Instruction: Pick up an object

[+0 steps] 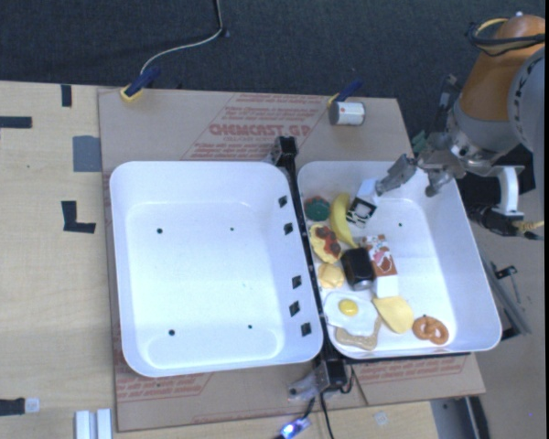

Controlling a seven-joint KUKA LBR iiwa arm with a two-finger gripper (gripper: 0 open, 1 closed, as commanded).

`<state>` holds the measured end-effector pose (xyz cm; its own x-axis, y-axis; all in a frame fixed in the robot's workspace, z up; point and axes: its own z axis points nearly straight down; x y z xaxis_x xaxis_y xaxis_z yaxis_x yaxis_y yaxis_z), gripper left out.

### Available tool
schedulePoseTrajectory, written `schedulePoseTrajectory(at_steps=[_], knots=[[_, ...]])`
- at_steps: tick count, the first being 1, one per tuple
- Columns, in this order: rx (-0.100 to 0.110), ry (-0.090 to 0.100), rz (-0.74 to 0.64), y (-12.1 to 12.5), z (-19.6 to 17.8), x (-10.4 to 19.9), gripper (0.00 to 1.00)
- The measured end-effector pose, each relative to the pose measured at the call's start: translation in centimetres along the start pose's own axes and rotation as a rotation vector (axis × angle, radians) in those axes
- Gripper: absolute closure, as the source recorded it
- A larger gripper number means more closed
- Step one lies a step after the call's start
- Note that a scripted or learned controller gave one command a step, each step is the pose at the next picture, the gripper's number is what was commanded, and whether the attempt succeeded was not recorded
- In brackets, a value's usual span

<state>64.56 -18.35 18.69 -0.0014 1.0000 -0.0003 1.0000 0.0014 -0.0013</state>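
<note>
The right bin point(457, 245) holds a pile of toy food along its left side. In it lie a yellow banana point(340, 219), a green piece point(317, 209), a white box with black marks point(360, 208), a black block point(358, 266), a fried egg point(346, 308), a yellow lump point(395, 314), a pretzel point(431, 328) and a slice of toast point(358, 338). My gripper point(417, 179) hangs over the bin's far edge, to the right of the white box. It is open, with nothing between its fingers.
The left bin point(201, 263) sits beside the right one, with black clips along the shared wall. A small white device point(349, 112) and a yellow-tipped cable point(139, 84) rest on the cardboard behind the bins. The grey arm point(499, 90) comes in from the upper right.
</note>
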Motion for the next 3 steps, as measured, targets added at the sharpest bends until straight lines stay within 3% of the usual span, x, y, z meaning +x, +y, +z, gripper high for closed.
schedulePoseTrajectory(at_steps=[1,2,3], knots=[[-0.003,-0.002,0.001,1.4,7.6,2.4,0.0],[-0.007,0.002,0.002,0.7,10.0,0.2,0.0],[-0.001,0.002,-0.005,2.4,10.2,7.4,0.0]])
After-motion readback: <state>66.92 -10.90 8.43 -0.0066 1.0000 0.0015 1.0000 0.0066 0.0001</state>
